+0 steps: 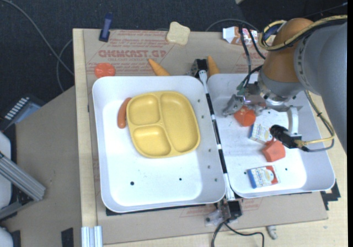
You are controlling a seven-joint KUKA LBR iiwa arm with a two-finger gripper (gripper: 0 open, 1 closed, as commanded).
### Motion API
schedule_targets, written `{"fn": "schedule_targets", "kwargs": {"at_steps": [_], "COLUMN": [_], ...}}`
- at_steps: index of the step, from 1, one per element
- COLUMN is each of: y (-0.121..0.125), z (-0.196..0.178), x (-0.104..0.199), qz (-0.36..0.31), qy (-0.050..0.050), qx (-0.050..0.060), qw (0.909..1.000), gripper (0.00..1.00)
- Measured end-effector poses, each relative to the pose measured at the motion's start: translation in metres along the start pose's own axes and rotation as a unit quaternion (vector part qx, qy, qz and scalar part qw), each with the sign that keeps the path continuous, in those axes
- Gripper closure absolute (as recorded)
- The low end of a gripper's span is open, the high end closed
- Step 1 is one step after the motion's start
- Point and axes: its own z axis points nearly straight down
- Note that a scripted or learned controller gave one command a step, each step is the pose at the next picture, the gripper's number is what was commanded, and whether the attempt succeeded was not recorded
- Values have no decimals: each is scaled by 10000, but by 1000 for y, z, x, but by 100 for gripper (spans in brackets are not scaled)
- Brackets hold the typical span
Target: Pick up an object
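One orange object (245,116) just below the gripper (242,105), right bin (309,180)

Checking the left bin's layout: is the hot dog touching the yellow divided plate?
Touching. In the camera view the hot dog lies against the left rim of the yellow divided plate, with no white bin floor visible between them.

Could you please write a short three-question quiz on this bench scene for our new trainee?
1. True or false: the yellow divided plate lies in the right bin.
2. What lies beside the plate in the left bin? A) orange sausage B) blue box C) bread slice
3. Name the colour of the block in the right bin.

Key: 1 false, it lies in the left bin. 2 A, the orange sausage. 3 orange-red.
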Motion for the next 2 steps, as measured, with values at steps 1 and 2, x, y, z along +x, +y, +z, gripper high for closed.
{"fn": "schedule_targets", "kwargs": {"at_steps": [1,2], "y": [1,-25], "z": [-11,-101], "x": [0,79], "qz": [-3,-14], "qy": [-3,3], "qx": [-16,-17], "qw": [10000,10000], "gripper": [100,100]}}
